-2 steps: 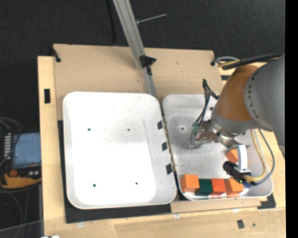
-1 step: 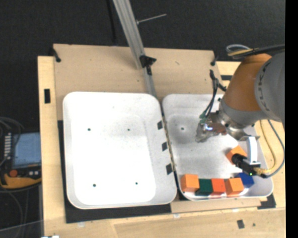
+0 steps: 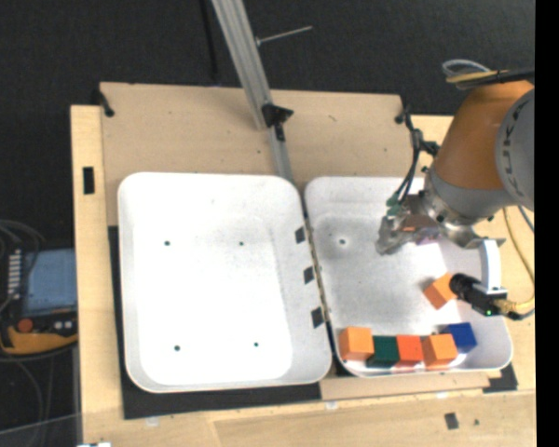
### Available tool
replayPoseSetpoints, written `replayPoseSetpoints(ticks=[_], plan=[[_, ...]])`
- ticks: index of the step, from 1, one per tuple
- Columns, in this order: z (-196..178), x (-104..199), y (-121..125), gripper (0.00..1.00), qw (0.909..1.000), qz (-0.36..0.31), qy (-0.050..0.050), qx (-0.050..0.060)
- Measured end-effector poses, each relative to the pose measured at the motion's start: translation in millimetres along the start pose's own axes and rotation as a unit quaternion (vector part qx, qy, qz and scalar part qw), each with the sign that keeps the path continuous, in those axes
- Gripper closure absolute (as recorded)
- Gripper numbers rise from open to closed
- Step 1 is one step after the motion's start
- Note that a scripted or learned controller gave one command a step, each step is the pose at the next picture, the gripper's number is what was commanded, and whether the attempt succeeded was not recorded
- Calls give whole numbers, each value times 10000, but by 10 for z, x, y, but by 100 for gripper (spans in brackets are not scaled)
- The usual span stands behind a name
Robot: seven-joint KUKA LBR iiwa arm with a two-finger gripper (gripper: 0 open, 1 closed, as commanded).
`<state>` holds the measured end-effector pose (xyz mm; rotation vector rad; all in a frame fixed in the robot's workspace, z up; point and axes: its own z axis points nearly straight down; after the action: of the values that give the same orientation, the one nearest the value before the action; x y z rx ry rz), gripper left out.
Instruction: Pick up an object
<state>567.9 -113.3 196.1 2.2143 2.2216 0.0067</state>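
While the grey arm (image 3: 484,156) with its orange band reaches in from the right over the right-hand bin (image 3: 354,277), its gripper (image 3: 391,236) hangs above the bare upper-middle floor of that bin, well apart from every block. How the jaws stand I cannot tell: they are small and blurred against the white floor, and nothing shows between them. The blocks lie along the bin's near wall in a row: an orange block (image 3: 357,342) at the left end, a dark green block (image 3: 385,350) touching it, then an orange-red block (image 3: 410,348), another orange one (image 3: 440,349), and a blue block (image 3: 462,335) at the right end, set slightly higher than the rest. A further orange cube (image 3: 438,291) lies apart from the row, up toward the bin's right side, just beside a black fitting on the arm's cable. The left-hand bin (image 3: 214,277) sits just beside the right one, their rims meeting at black clips. Both bins rest on the tan surface (image 3: 186,128), and a metal strut (image 3: 247,54) slants down to its far side.
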Motion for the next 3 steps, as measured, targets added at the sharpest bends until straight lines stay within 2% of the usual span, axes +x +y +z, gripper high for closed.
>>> replayPoseSetpoints(ticks=[1, 3], plan=[[-568, -86, -48, 100, 10000, -17, -6, -9], [-592, 1049, 156, 100, 10000, -26, 11, 21]])
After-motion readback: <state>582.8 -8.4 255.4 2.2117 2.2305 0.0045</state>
